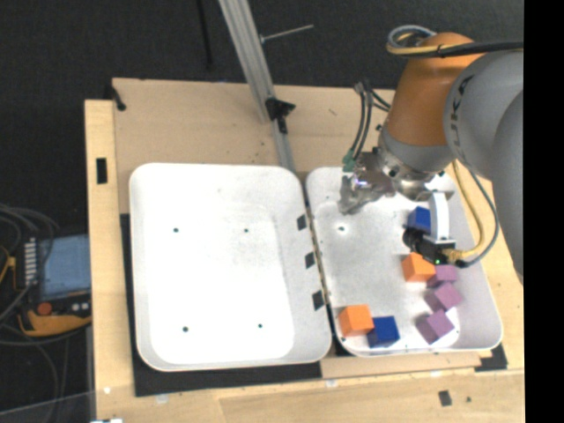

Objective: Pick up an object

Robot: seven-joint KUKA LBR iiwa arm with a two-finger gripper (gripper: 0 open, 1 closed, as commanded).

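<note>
camera view: the fingers (351,199) hang over the right bin's (483,300) upper left; whether they're open i cannot tell. blocks (357,319) lie along its lower right.

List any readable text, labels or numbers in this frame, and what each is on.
Dark lettering on the arm's grey housing: cut off by the frame edge and seen at an angle, not readable.
Pendant left of the bench: blue screen too blurred to read.
Bins, blocks and bench: no text seen.
</note>
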